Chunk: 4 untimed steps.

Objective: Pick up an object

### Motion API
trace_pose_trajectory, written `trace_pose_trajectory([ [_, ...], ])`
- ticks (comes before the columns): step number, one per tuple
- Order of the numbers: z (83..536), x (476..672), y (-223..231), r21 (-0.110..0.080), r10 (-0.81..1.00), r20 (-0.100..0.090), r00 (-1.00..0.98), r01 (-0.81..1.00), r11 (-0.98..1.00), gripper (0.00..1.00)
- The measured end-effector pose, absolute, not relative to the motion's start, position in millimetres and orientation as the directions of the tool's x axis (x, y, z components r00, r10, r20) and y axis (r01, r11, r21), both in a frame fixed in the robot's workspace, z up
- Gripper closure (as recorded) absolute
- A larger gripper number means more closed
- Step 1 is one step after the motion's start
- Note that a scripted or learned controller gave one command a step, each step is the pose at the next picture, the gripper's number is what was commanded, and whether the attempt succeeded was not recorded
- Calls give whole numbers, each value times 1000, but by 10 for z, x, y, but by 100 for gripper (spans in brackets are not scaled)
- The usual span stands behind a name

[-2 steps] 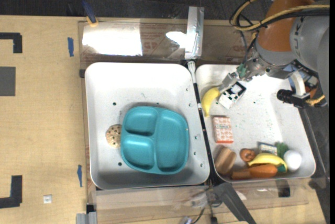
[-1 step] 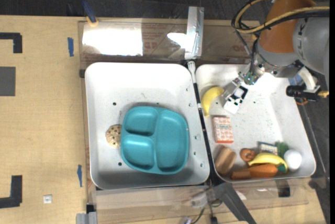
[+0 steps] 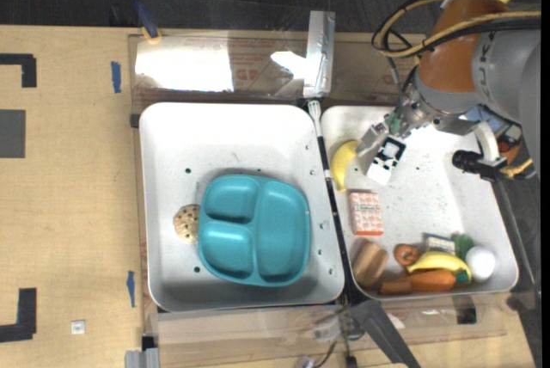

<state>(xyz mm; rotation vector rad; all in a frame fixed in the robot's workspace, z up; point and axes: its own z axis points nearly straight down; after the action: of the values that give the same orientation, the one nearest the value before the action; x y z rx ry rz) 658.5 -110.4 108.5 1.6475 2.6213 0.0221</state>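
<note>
Poised low in the right white plastic bin, end effector nears a curved yellow banana; finger state unclear.

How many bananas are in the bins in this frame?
2. One banana lies at the right bin's left wall, beside the gripper. A second banana lies in the pile along its near edge, which may hide more.

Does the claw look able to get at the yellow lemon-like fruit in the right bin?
Probably yes: the claw hangs just beside the yellow fruit, which lies uncovered against the right bin's left wall; that wall may crowd one finger.
</note>
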Motion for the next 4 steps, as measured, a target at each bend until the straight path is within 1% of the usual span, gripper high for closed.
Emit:
trace_pose_trajectory([
  [1, 884, 6246, -1263, 9, 989, -3, -146, 989, 146, 0],
  [2, 868, 5837, -1109, 2, 990, 1, 143, 990, -143, 0],
  [3, 975, 5845, -1107, 4, 990, 2, 142, 990, -142, 100],
  [4, 1066, 5846, -1105, 4, 990, 2, 141, 990, -141, 100],
])
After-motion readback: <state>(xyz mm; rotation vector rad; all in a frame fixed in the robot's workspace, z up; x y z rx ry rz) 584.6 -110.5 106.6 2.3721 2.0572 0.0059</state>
